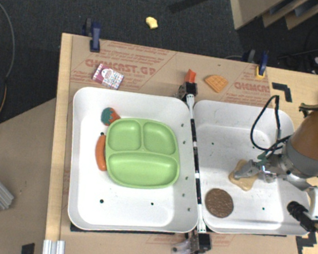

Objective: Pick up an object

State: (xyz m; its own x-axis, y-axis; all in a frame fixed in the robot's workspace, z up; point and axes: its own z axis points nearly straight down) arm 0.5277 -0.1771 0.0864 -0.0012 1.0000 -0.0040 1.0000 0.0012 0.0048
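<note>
In the right bin (229, 124), a tan, bread-like piece (241, 179) lies near the middle. My gripper (254, 170) is down right over its upper right end, with the arm coming in from the right. A brown round patty (219, 202) rests just in front of the tan piece, apart from the gripper. The left bin (125, 209) holds a green divided plate (142, 153). An orange sausage-shaped toy (101, 152) lies along the plate's left side, and a teal and red toy (110, 115) sits at its upper left corner.
A black cable (262, 126) loops over the back of the right bin. On the bench behind the bins lie a pink packet (107, 76), a small orange piece (190, 75) and a tan waffle cracker (215, 83). A ridge (193, 157) divides the bins.
</note>
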